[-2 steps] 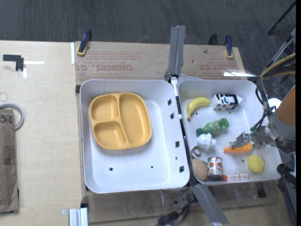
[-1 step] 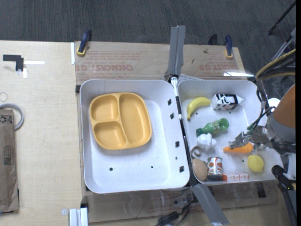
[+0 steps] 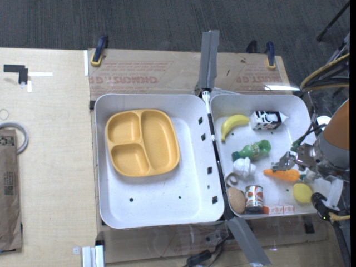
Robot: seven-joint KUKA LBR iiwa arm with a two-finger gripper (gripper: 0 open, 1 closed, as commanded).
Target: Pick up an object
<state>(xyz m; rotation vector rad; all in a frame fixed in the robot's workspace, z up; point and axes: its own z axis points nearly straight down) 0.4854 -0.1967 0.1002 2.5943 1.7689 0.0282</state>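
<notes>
Low in the right bin point(image 3: 303, 107), a can point(image 3: 253, 198), a brown egg-shaped lump point(image 3: 236, 199) and a lemon point(image 3: 302, 193) lie along the near wall. Just above them the arm point(image 3: 336, 141) leans in from the right edge of the frame, wrist bent down, its gripper point(image 3: 289, 163) right over the carrot point(image 3: 283, 175); whether the fingers are open or closed on it I cannot tell. Farther up lie a green bottle point(image 3: 252, 149), a banana point(image 3: 233, 125) and a small carton point(image 3: 268, 119); the left bin point(image 3: 111, 204) holds a yellow divided plate point(image 3: 143, 142).
</notes>
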